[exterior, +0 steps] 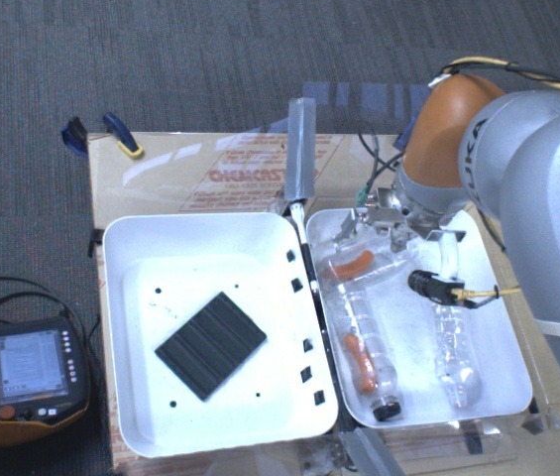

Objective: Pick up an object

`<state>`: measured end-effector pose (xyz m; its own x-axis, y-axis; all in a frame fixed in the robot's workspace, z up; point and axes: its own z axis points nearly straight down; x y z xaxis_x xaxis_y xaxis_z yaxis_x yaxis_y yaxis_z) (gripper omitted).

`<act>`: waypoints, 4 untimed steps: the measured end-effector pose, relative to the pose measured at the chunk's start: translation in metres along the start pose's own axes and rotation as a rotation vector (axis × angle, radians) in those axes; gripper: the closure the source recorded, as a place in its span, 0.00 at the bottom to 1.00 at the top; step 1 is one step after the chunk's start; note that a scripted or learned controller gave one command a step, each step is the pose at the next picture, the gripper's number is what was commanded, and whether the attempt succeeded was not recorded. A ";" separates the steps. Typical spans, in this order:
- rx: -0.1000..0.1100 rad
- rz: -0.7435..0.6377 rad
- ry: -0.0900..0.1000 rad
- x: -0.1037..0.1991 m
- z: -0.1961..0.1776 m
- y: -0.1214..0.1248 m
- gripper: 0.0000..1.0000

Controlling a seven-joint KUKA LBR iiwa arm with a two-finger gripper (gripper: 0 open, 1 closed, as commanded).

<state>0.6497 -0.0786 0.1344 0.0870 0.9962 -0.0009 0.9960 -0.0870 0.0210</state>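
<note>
The right bin (512,350) holds two clear plastic bottles: one with a black cap (377,365) lying along its left side, and another (455,350) toward the right. An orange sausage-shaped piece (352,264) lies near the bin's upper left. A second orange piece (362,360) lies against the capped bottle. My gripper (384,228) hangs over the top of the right bin, just above and to the right of the upper orange piece. A black ribbed flat pad (211,345) lies in the left bin (131,266).
The grey arm and its orange band (448,132) cover the right bin's upper right corner. A black fitting with a yellow cable (433,286) hangs over the bin's middle. A control pendant (24,370) sits on the floor at left. Clamps (111,137) grip the board's far left corner.
</note>
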 end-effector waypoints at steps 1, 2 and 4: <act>0.023 0.259 -0.002 -0.079 -0.078 0.003 0.00; 0.001 0.255 0.002 -0.031 0.000 0.003 0.00; 0.004 0.053 -0.015 -0.017 0.030 0.000 0.00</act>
<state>0.6484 -0.0955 0.1049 0.1396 0.9901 -0.0153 0.9901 -0.1394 0.0179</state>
